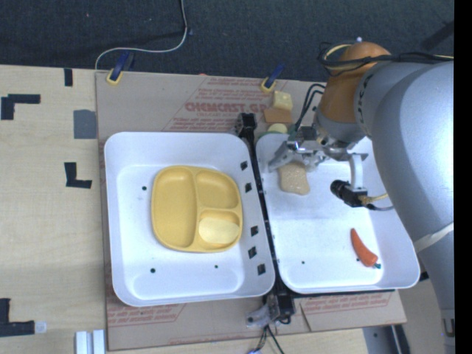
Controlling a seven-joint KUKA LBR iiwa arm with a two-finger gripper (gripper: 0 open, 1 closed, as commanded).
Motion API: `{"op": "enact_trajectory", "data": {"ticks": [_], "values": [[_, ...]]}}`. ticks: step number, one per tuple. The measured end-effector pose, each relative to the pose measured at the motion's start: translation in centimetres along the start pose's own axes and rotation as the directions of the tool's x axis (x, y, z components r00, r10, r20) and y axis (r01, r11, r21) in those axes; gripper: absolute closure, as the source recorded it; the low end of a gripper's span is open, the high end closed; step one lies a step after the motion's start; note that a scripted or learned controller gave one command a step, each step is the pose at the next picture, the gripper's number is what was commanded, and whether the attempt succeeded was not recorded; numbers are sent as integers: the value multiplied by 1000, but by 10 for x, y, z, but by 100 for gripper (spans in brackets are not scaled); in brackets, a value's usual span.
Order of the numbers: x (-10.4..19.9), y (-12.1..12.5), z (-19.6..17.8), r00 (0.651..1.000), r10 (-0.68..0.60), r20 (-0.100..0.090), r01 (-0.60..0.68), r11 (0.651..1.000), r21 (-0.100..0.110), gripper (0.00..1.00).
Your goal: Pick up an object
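In the right bin (324, 271) a tan, bread-like chunk (296, 182) lies near the far left corner. My gripper (296, 155) hangs right over its far edge, open, with one silver finger (277, 161) splayed to the left and the other to the right. Nothing sits between the fingers. An orange carrot (363, 248) lies near the bin's right front corner, well apart from the gripper. A black fitting with a yellow cable (348, 192) hangs off the wrist to the right of the chunk.
The left bin (125, 271) holds a yellow divided plate (184, 198) with a pale yellow piece (219, 229) in its near right compartment. Tan blocks (280, 108) and a pale round piece (276, 129) lie on the cardboard beyond the bins. Black clips line the divider between the bins.
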State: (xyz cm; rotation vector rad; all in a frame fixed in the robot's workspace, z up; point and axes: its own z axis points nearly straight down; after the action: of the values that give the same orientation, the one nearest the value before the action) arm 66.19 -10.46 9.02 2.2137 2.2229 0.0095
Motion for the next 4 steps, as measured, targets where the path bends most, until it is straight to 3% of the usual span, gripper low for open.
{"op": "enact_trajectory", "data": {"ticks": [1, 2, 3, 4], "values": [[-1, 1, -11, 1000, -1, 5, 1, 1000, -6, 100], [-1, 1, -10, 1000, -1, 6, 1, 1000, -4, 0], [-8, -17, -1, 1000, 0, 4, 0, 1000, -11, 0], [-9, -17, -10, 1000, 0, 5, 0, 1000, -8, 100]]}}
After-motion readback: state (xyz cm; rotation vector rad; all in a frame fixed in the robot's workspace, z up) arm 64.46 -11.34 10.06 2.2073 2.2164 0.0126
